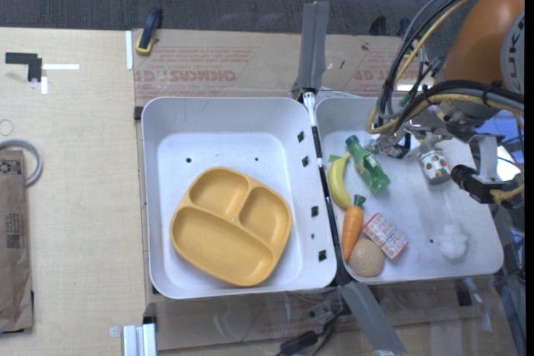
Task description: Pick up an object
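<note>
Gripper (399, 142) is hovering in the right bin (476, 263), grip state unclear; bottle (368, 165) is lying just left and below, long axis slanting toward the banana (337, 181).

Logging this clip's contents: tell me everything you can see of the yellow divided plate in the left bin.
The yellow divided plate looks like matte plastic, a rounded rectangle with raised ridges splitting it into three compartments: one long section along its lower-left side and two smaller ones toward the upper right. It lies flat and right side up on the floor of the left bin, turned at an angle to the bin walls, in the bin's lower half. All three compartments hold nothing. Its lower corner sits close to the bin's front wall; whether it touches is unclear.
</note>
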You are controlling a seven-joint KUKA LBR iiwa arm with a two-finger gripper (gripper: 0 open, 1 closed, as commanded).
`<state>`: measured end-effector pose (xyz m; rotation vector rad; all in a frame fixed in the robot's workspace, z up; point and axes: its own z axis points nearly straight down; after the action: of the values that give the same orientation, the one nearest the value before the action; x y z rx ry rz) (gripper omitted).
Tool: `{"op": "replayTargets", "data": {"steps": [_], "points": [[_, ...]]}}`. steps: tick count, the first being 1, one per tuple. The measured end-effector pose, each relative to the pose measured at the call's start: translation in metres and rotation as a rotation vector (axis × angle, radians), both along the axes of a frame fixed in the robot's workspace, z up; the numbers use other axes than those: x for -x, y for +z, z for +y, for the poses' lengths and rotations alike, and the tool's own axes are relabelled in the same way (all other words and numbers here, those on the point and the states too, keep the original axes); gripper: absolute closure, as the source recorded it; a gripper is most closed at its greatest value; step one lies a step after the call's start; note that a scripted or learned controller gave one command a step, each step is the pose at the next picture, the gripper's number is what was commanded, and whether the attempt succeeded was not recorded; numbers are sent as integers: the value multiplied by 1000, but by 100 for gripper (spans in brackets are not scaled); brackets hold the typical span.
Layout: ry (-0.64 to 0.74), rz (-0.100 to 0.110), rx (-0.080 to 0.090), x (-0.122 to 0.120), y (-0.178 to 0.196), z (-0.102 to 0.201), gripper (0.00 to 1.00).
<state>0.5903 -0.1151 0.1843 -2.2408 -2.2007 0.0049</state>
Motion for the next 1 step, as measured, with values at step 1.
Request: {"op": "replayTargets", "data": {"steps": [1], "points": [[47,-2,0,-16,-93,17,0]]}}
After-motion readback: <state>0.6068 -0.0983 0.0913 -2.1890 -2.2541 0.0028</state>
